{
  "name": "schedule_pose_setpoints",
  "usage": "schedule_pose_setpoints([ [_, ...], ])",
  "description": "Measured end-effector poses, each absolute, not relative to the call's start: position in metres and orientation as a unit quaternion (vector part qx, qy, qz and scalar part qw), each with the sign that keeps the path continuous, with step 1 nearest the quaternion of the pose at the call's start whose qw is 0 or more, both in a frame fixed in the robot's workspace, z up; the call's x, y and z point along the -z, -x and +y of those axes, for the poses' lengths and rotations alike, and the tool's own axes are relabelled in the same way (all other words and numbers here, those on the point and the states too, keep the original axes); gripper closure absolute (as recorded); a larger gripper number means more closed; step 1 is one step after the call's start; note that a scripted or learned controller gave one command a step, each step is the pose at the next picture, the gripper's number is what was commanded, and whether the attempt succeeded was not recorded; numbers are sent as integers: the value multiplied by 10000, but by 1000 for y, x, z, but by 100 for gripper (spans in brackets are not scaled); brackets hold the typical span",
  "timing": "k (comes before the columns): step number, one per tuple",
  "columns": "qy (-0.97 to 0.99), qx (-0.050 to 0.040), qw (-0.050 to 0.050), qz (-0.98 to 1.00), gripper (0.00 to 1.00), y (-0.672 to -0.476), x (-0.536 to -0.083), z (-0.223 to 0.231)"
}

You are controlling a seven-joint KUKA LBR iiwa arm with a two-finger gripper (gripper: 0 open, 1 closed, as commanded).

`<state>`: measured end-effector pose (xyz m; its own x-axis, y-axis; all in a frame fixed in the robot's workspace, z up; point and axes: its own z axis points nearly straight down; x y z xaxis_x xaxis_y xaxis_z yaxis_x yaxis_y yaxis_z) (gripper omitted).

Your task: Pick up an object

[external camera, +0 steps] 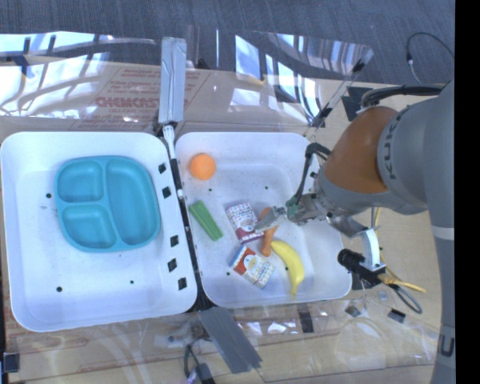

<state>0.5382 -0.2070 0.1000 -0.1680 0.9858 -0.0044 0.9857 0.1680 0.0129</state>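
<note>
Banana (290, 264) beside carrot (267, 242), cartons (242, 219)

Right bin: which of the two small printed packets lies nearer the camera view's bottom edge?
The packet with red corners, touching the banana. The other packet lies higher, beside the green block.

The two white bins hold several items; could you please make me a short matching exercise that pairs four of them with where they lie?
Things:
1. orange ball
2. blue divided plate
3. banana
4. green block

Places:
A. middle of the left bin
B. near the right bin's lower edge, below the tool
C. upper left corner of the right bin
D. left side of the right bin, below the ball

Pairs: 1-C, 2-A, 3-B, 4-D
</note>
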Motion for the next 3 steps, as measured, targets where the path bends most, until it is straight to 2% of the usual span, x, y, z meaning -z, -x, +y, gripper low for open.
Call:
schedule_pose_setpoints([
  [1,-6426,-41,45,7662,100,-539,-110,-206],
  [2,-6426,-40,44,7662,0,-539,-110,-205],
  [3,-6505,-17,46,7595,0,-591,-99,-212],
])
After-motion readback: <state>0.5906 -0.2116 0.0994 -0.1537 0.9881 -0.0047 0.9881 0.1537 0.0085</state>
